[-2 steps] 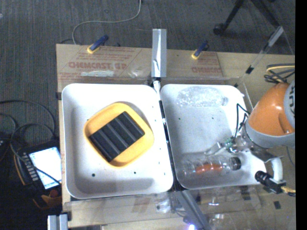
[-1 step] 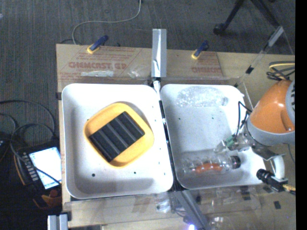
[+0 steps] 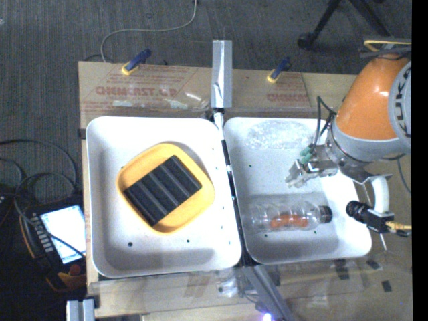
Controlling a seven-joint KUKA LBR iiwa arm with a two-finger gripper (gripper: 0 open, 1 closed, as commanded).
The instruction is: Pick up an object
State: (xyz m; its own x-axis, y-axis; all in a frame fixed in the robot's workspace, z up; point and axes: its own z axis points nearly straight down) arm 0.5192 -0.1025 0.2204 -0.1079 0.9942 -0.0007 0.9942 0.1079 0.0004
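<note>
A clear plastic bottle (image 3: 291, 217) with an orange label and a dark cap lies on its side near the front of the right bin (image 3: 267, 152). A yellow dish with a black ribbed insert (image 3: 166, 186) rests in the left bin (image 3: 107, 152). My gripper (image 3: 302, 169) hangs over the right bin's middle, a little behind the bottle and apart from it. The grey arm with its orange band (image 3: 371, 109) comes in from the right above it.
A metal post (image 3: 221, 72) stands behind the seam between the bins. Two clamps with blue handles (image 3: 136, 61) hold the cardboard backing. A tablet (image 3: 59, 229) and cables lie on the floor to the left. A black fitting (image 3: 361, 211) hangs over the right bin's right rim.
</note>
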